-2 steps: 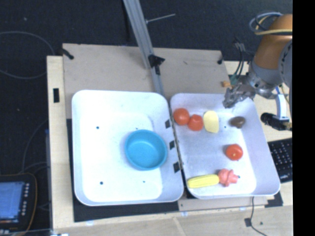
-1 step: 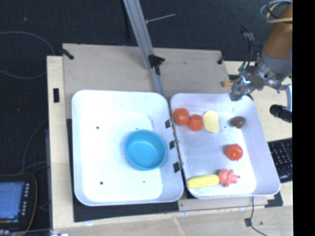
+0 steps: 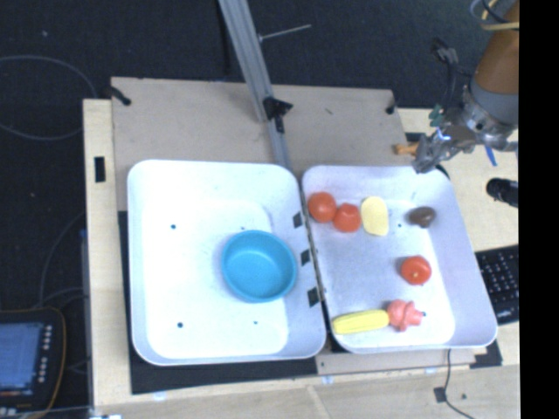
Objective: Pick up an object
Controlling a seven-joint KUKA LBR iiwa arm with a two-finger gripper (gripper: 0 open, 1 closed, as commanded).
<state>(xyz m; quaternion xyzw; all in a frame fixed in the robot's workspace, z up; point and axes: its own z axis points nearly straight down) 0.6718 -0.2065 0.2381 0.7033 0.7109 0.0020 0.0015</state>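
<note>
My claw (image 3: 428, 158) over right bin (image 3: 467, 260) far rim, grip state unreadable. Nearest target: brown object (image 3: 422, 217), just inside bin, directly toward camera from claw. Nothing between fingers visible.

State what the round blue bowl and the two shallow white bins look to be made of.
Round blue bowl: probably plastic, going by its uniform saturated colour and soft sheen. Shallow white bins, left and right: likely moulded plastic, smooth and matte, with rounded corners and thin raised rims.
</note>
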